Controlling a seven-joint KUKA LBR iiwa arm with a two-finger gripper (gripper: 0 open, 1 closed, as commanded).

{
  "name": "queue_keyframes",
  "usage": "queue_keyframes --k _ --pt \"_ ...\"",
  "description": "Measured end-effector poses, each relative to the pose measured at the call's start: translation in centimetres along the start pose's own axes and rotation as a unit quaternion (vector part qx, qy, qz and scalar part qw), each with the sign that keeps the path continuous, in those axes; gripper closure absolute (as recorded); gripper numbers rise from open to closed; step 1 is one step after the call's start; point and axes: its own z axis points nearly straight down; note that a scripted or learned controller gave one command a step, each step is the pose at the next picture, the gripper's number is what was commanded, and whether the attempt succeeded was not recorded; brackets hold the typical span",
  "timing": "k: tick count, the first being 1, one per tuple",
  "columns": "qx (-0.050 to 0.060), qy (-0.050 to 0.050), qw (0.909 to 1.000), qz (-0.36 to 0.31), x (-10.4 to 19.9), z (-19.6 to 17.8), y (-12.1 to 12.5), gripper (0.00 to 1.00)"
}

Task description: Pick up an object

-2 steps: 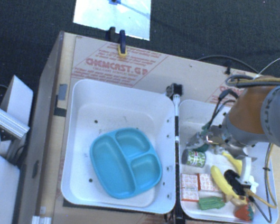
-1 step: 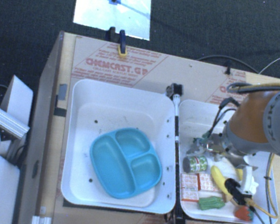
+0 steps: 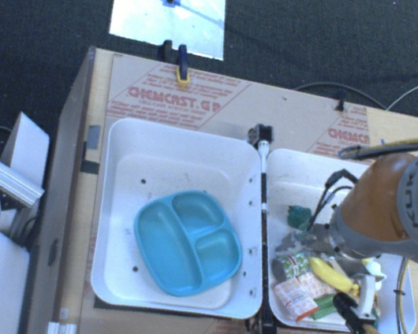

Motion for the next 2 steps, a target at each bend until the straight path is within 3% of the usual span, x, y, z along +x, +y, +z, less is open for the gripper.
queue_keyframes --k 1,2 --pt "-0.001 0.0 1.0 -0.001 -1.0 -0.1 7.5 0.0" --pt "-0.001 0.0 1.0 -0.002 -1.0 -1.1 7.6 1.0"
